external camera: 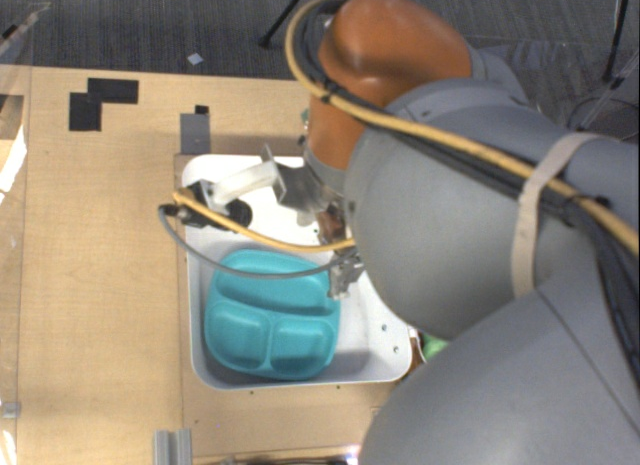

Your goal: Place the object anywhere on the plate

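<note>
Plate [268, 315]: teal, sectioned, rounded corners, lying at the white bin's [300, 373] near edge | arm [480, 253] covered bin's right side | I read no lettering | gripper grip: couldn't tell

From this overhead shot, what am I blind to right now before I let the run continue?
- Gripper fingers: hidden under the arm in the camera view; open or shut unknown.
- The object: none identifiable.
- Right bin: covered by the arm; a green scrap peeks out.
- Teal plate: right rim partly behind cable and wrist.
</note>
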### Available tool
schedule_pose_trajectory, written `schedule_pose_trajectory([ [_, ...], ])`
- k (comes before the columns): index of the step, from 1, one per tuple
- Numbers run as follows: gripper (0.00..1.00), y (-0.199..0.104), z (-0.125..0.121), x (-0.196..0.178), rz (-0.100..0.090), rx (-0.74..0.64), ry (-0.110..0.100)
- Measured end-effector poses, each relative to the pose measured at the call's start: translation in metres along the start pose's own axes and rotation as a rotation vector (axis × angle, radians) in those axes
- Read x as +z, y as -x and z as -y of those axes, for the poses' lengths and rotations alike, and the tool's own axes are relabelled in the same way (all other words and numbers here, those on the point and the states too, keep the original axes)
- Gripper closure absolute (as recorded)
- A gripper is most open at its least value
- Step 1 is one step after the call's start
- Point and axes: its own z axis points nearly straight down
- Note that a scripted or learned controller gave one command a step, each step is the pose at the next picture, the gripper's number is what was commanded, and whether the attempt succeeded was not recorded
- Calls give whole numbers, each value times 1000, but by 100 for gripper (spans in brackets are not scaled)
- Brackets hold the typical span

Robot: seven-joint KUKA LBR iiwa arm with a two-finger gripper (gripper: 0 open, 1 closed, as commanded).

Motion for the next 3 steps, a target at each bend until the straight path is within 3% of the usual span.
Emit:
schedule_pose_trajectory([
  [1,0,7,-6,139,16,56,9],
  [2,100,4,-5,124,8,52,4],
  [3,100,-53,-7,-104,-6,45,2],
])
